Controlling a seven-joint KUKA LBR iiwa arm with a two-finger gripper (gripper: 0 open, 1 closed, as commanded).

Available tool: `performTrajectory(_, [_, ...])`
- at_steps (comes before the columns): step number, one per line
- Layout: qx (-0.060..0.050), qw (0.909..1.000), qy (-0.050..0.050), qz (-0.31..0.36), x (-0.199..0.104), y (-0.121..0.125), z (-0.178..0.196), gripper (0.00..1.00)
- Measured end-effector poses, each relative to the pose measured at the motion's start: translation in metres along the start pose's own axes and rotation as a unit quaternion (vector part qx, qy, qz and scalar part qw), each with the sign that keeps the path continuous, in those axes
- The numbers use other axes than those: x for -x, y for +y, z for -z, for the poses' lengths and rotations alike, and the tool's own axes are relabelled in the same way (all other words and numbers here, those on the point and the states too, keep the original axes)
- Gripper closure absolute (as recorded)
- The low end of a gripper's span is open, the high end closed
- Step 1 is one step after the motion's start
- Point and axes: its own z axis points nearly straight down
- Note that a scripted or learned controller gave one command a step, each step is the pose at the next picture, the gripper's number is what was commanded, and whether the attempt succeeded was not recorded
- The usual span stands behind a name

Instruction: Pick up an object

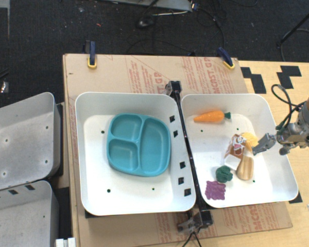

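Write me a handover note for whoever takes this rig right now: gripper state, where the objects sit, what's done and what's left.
Gripper: at the right bin's right side, low over the cluster of toys. Nothing visibly between its fingers; whether they are open or shut cannot be told.
Right bin: toy carrot near the far wall, apart from the rest; brown-and-white item, yellow piece and tan cone-shaped toy bunched by the gripper; dark green piece and purple piece nearer the front.
Left bin: teal divided tray.
Done: approach to the cluster.
Left: grasp one object and lift it.

toys (237, 161) crowd right bin (278, 187), far corners open
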Motion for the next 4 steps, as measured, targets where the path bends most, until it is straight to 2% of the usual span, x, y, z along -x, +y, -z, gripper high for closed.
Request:
performTrajectory(1, [0.006, 1.0000, -0.002, 0.002, -0.001, 0.003, 0.008, 0.00])
performTrajectory(3, [0.006, 1.0000, -0.001, 0.002, -0.015, 0.001, -0.084, 0.00])
performTrajectory(4, [0.005, 1.0000, -0.001, 0.002, -0.015, 0.001, -0.109, 0.00])
